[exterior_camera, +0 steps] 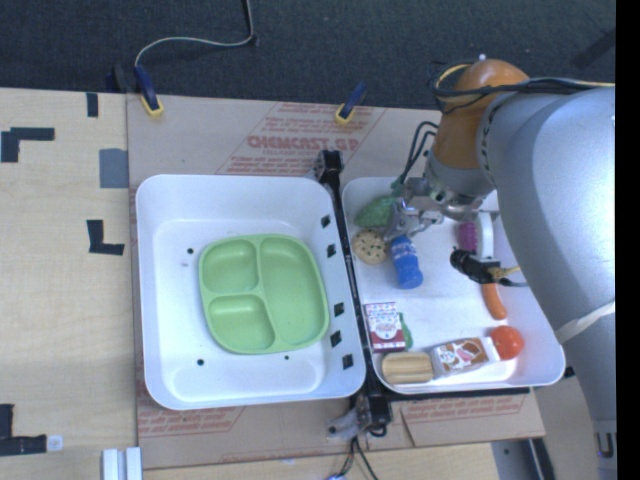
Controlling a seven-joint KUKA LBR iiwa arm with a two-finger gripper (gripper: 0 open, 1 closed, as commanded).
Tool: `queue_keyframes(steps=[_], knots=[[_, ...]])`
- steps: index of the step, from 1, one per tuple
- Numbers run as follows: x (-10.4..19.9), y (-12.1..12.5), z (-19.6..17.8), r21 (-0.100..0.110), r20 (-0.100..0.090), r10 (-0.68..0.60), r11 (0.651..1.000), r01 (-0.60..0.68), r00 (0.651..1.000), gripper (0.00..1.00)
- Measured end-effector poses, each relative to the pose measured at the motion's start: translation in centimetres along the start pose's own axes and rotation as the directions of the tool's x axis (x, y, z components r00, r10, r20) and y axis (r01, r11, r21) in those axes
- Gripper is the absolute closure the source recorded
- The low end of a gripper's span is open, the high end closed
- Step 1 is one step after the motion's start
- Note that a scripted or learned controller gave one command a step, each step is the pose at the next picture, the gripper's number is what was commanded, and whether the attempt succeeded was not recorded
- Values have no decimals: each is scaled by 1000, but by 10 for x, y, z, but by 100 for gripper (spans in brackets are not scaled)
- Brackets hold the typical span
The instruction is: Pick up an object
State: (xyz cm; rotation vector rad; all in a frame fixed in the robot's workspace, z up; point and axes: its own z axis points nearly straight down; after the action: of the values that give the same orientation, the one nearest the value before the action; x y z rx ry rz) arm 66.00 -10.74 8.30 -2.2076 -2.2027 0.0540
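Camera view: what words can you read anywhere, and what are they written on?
"CHEMCAST GP" (best reading, slightly blurred), in red, on the brown cardboard sheet under the bins; fainter repeats of that print cannot be read.
The small red and white packet in the right bin has print too small to read.
The long wrapped packet near it has a label too blurred to read.
The blue bottle shows no readable text.

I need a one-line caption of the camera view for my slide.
The gripper hangs over the right bin near a blue bottle and cookie; a green divided plate lies in the left bin.
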Motion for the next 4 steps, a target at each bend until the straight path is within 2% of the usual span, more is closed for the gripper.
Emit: queue_keyframes(steps=[1, 2, 3, 4], knots=[[-1, -60, 0, -39, -8, -2, 999, 2, 1000, 0], [10, -106, 1, -41, -7, -2, 999, 2, 1000, 0], [-1, -132, 1, -55, -4, -2, 998, 2, 1000, 0], [-7, -174, 4, -48, -6, -2, 999, 2, 1000, 0]])
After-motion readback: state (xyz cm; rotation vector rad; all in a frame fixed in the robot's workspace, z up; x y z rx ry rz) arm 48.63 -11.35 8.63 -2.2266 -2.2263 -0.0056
